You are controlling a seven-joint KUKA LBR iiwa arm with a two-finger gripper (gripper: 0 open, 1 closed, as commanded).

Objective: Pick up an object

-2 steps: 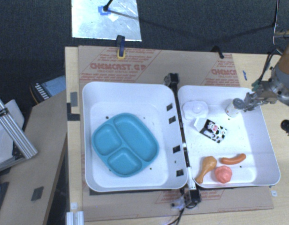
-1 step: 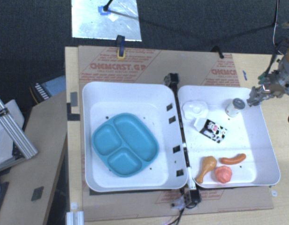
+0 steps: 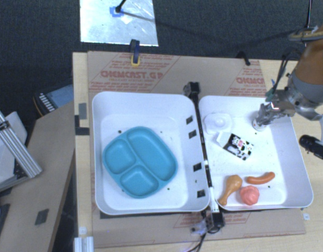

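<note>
Your nearest items sit at right bin front: drumstick, sausage, pink ball. Left bin: 1 blue tray. Cow carton mid-right. Gripper hovers at back; can't tell its spread, holds nothing visible.

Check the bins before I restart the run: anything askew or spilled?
Nothing spilled. The cow-patterned carton lies tipped on its side in the right bin. The blue divided plate sits askew in the left bin.
</note>
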